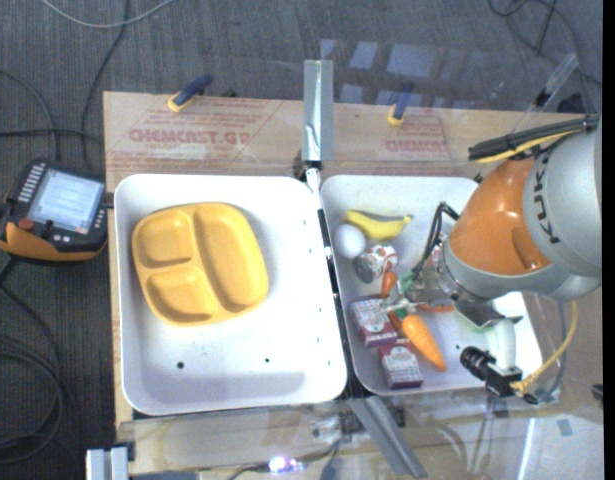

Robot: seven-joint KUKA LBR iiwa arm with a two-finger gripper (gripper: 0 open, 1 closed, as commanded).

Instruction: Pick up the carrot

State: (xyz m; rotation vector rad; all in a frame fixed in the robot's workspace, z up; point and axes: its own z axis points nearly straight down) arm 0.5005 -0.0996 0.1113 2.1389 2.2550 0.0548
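The carrot (423, 339) lies in the right bin (457, 190), near its front. It is orange, with its thick end toward the bin's middle and its tip toward the front right. My gripper (415, 290) hangs low over the bin just behind the carrot's thick end, at the end of the grey arm with the orange band (495, 234). The arm's bulk hides much of the bin's right half. Whether the gripper touches the carrot is unclear from this angle.
Around the carrot lie a banana (379, 225), a white egg (349, 239), a small can (378, 261) and two dark red packets (370, 318) (400, 363). The left bin (227, 363) holds a yellow divided plate (199, 261). A teach pendant (52, 211) sits off the bench at left.
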